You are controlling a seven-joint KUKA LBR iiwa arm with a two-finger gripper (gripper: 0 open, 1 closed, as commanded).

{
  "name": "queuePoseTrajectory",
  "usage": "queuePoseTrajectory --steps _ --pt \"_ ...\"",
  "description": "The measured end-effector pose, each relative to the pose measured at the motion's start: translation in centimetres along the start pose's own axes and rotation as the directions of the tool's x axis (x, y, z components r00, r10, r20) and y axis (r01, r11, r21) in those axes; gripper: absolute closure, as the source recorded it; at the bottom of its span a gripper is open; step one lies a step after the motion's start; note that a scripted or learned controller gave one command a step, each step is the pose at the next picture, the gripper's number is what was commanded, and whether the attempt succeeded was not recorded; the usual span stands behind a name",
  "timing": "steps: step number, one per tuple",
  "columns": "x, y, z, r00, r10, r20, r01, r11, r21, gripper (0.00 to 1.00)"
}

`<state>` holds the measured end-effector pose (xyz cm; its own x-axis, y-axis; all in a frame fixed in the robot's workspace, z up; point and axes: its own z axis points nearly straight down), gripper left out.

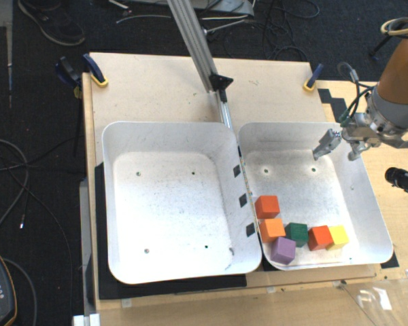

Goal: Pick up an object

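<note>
Here, six small blocks — three orange [267,206], one green [298,233], one purple [282,250], one yellow [338,236] — cluster in the right shallow white bin's [296,148] near corner; the open, empty two-finger gripper [340,147] hovers above its far side.

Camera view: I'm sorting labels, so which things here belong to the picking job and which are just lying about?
Job:
gripper
right bin
two orange blocks
green block
purple block
red block
yellow block

Lying about:
left bin
clamps
metal pole
</note>
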<state>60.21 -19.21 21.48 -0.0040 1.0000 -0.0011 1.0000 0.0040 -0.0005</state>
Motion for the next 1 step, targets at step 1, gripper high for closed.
queuePoseTrajectory --steps 1 --pt "-0.6 -5.69 8.87 1.0 0.008 -0.003 -0.007 1.0 0.01 0.0"
